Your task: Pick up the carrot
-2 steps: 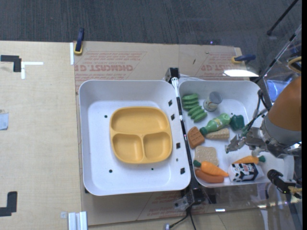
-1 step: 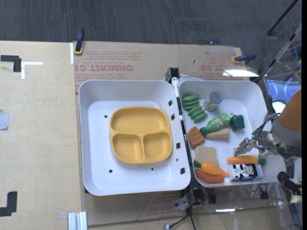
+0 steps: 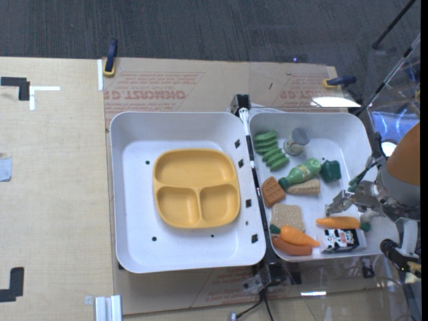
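Observation:
The carrot [image 3: 296, 235], orange with a small green top at its left end, lies near the front edge of the right bin [image 3: 361, 134], resting against a reddish sausage [image 3: 291, 247]. My gripper [image 3: 356, 202] hangs low over the right side of that bin, some way to the right of the carrot and slightly behind it. Directly in front of the gripper lies a slim orange piece [image 3: 338, 223]. Nothing shows in the gripper's grasp.
The right bin also holds green bean pods [image 3: 269, 148], a green bottle [image 3: 304, 172], a cracker [image 3: 273, 191], a toast slice [image 3: 288, 215], a grey cup [image 3: 296, 139] and a printed carton [image 3: 342, 239]. A yellow divided plate [image 3: 196, 187] sits in the left bin [image 3: 127, 199].

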